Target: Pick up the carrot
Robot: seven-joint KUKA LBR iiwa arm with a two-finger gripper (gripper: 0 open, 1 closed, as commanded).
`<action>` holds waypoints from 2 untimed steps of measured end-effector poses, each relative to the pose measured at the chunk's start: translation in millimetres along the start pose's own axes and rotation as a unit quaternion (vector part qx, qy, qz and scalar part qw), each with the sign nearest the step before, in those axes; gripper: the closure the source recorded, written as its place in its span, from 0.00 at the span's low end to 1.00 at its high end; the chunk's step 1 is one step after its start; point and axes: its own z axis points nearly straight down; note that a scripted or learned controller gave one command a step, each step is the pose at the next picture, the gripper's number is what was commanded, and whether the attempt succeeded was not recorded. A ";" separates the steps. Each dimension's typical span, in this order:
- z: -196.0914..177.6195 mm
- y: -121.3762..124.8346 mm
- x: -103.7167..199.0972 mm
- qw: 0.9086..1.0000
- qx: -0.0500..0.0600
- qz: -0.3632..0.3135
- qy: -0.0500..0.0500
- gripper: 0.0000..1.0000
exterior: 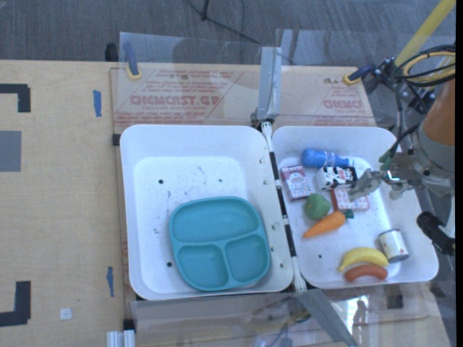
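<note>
The orange carrot (325, 224) lies on its side near the middle of the right bin (412, 266), its thick end pointing up and right. A green ball (317, 206) touches it from above on the left. My gripper (360, 186) hangs over the right bin's upper right part, up and right of the carrot and apart from it. It sits above a red and white carton (352, 199). Nothing shows in its grasp.
The right bin also holds a blue bottle (323, 157), a black and white item (338, 176), a pink carton (295, 181), a banana (363, 256), a red sausage (365, 272) and a small can (393, 244). A teal divided plate (219, 242) lies in the left bin (145, 194).
</note>
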 end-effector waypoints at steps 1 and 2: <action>137.4 -8.9 36.0 0.995 -0.004 0.095 0.000 0.00; 128.6 -10.6 32.6 0.995 -0.003 0.098 -0.002 1.00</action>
